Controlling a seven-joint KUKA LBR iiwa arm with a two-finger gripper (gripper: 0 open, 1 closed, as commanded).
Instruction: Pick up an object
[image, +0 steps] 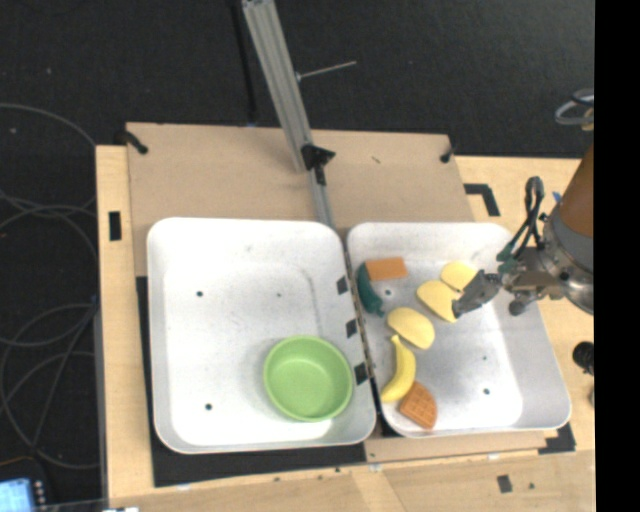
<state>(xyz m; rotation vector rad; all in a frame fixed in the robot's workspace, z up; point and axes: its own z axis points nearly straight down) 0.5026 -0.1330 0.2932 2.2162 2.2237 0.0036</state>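
Note:
The right bin (500, 390) holds several small things: an orange block (385, 269), a teal piece (369, 295), three pale yellow lumps (458, 273) (436, 297) (411, 327), a banana (400, 372) and an orange waffle-like piece (419, 406). My gripper (472, 296) reaches in from the right, low over this bin. Its dark tip sits right beside the middle yellow lump, just below the upper one. I cannot make out whether it touches or holds either lump.
A green bowl (308, 377) stands in the left bin (200, 270), near the front right corner. A grey metal pole (285, 90) slants down from the top to the divide between the bins. The arm's body (570, 250) overhangs the right bin's right rim.

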